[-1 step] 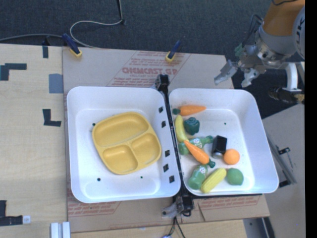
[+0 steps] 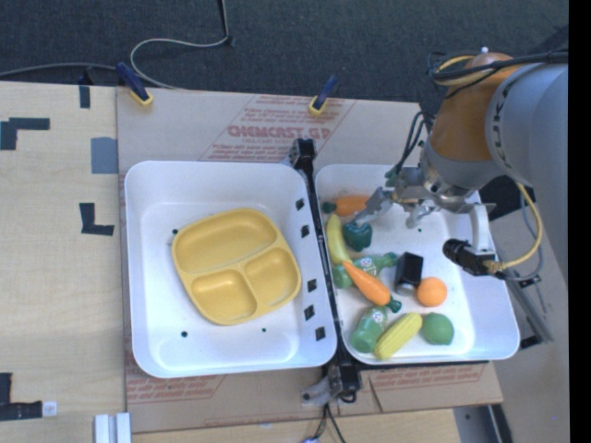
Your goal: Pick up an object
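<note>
Gleaming orange carrot [image 2: 367,284], green top

Seen from above, the gripper [image 2: 395,212] hangs over the right bin [image 2: 494,326] near a dark green toy [image 2: 358,237], with a carrot [image 2: 367,283], orange [image 2: 431,292], corn cob [image 2: 398,334] and lime [image 2: 438,329] below, while the left bin [image 2: 148,247] holds a yellow divided tray [image 2: 236,264].

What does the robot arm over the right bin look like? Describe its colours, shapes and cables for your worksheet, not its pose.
The arm has a broad, rounded grey body with an orange band above the wrist. Below the band sits a silver metal gripper with thin fingers. Yellowish and dark cables loop around the band and hang along the arm's side, near a black fitting.
</note>
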{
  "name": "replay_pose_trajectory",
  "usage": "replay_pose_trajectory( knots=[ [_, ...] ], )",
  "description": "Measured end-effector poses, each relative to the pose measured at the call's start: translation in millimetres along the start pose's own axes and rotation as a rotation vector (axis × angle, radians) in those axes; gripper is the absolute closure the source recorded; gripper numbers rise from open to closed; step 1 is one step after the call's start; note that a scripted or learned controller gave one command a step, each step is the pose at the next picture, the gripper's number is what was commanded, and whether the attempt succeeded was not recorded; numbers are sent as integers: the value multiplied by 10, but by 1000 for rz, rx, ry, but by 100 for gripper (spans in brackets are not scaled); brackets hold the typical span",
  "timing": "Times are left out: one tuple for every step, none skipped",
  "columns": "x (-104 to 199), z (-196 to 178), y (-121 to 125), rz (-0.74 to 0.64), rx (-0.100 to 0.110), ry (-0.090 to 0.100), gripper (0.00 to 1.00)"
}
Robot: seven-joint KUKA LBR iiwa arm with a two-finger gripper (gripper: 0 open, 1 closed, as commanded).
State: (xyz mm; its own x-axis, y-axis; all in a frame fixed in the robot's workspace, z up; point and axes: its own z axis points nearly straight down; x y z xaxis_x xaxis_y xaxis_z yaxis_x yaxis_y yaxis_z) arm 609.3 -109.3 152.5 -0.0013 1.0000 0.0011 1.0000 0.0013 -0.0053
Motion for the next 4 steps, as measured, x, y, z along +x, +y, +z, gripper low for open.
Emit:
replay_pose_trajectory(
  knots=[
    [82, 664, 469, 2, -1, -9, 0],
    [104, 575, 471, 2, -1, -6, 100],
    [104, 573, 475, 2, -3, -6, 0],
    [121, 666, 202, 0, -8, -4, 0]
  ],
)
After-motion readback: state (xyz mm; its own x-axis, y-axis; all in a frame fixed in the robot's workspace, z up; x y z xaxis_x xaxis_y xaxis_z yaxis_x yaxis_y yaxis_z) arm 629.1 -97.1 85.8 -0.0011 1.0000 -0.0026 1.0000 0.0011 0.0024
